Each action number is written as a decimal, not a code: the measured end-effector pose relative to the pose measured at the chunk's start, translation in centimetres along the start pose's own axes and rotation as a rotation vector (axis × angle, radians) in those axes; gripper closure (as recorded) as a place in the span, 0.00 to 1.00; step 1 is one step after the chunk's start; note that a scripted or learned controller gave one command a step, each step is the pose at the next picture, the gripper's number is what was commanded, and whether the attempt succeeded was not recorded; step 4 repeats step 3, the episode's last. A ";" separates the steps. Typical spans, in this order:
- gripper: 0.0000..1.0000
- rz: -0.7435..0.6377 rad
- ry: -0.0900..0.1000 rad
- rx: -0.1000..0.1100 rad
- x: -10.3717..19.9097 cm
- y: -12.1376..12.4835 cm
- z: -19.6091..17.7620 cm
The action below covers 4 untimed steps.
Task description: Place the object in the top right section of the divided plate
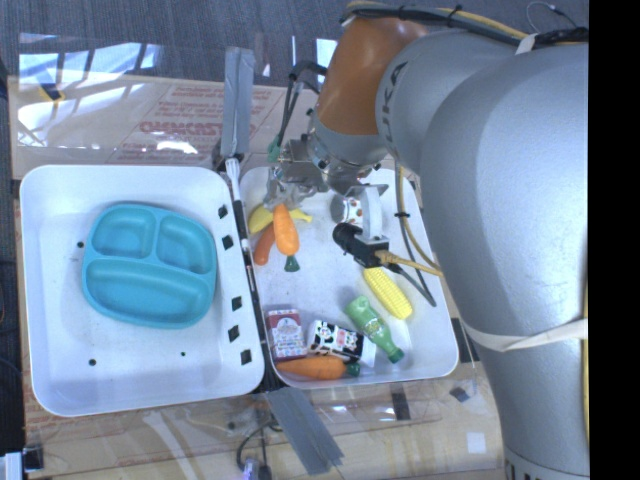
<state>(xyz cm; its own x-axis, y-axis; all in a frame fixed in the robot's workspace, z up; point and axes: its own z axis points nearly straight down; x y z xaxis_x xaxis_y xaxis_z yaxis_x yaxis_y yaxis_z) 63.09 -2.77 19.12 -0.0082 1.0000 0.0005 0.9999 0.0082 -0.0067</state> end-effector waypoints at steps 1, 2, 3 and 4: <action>1.00 0.225 0.000 0.001 2.8 -2.9 -0.7; 1.00 0.104 0.000 -0.003 11.2 -1.4 0.1; 0.00 0.105 -0.001 -0.003 11.2 -1.4 0.1; 0.00 0.105 -0.001 -0.003 11.2 -1.4 0.1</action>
